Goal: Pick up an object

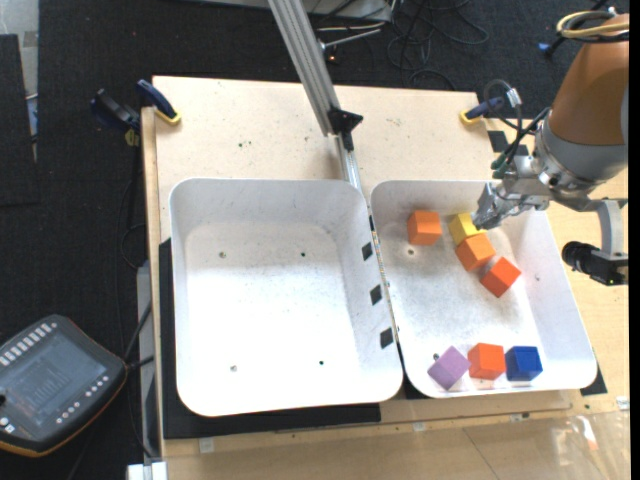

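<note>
Just beside the claw (pixel 487 215), whose opening I cannot tell, sits a yellow cube (pixel 461 228) in the right bin (pixel 560 308) on the bench (pixel 250 128).

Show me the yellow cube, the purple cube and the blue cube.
yellow cube (pixel 461 228), camera view, on its top face.
purple cube (pixel 448 367), camera view, on its top face.
blue cube (pixel 523 362), camera view, on its top face.

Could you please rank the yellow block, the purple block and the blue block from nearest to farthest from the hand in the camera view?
1. Yellow block, right beside the hand, at the right bin's far end.
2. Blue block, at the near edge.
3. Purple block, near edge, farther left.
</note>
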Controlling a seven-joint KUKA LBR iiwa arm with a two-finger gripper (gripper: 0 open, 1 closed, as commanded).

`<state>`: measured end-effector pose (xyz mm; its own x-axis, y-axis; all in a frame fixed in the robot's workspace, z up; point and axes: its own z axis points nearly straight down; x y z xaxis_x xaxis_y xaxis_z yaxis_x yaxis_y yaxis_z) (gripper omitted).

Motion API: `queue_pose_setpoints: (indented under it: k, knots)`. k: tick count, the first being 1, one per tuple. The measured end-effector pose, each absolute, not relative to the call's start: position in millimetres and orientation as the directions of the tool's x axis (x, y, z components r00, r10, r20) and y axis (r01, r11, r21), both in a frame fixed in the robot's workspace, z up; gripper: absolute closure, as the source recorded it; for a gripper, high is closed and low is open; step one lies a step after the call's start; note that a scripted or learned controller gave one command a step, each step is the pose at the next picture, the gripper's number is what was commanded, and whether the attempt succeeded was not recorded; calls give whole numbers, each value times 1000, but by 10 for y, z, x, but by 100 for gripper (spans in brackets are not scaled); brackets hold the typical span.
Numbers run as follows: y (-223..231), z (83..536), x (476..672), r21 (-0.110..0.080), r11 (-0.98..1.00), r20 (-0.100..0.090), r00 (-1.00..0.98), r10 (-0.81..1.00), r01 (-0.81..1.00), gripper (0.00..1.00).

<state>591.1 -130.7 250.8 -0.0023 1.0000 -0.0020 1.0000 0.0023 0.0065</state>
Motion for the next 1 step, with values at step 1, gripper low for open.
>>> queue_pose_setpoints:
  k: [1]
  knots:
    - [-1308,3008,5927,8,3,-3,-3,1000,1000,100]
